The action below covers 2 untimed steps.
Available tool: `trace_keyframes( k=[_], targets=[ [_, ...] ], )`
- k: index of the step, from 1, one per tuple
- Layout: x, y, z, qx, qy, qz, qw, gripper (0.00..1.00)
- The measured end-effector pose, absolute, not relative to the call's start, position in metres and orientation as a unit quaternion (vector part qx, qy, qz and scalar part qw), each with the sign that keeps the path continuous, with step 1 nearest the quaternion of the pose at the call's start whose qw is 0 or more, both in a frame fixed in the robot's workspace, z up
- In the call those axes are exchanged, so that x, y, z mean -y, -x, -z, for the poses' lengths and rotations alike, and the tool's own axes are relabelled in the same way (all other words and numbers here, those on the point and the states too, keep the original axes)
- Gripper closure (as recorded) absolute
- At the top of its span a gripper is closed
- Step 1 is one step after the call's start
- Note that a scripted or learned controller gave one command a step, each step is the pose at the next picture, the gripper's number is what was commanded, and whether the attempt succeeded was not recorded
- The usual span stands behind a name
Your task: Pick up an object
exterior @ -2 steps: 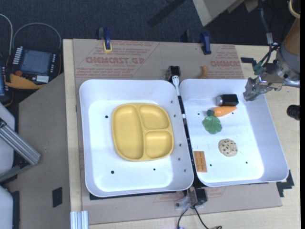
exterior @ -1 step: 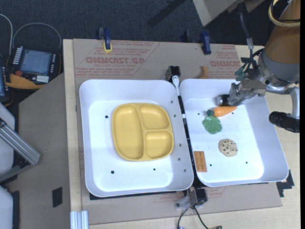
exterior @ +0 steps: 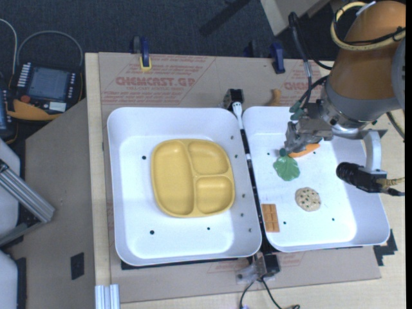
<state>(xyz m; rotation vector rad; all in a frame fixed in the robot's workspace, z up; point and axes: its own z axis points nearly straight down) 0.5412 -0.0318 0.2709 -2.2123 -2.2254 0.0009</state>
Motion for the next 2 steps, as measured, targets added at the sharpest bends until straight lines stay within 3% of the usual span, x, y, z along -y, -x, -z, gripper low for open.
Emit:
trace_keyframes(
  k=[2],
  targets=[
    [-0.071, -0.504, -0.245, 0.709, 0.705, -0.0008, 0.002, 1.0]
  ],
)
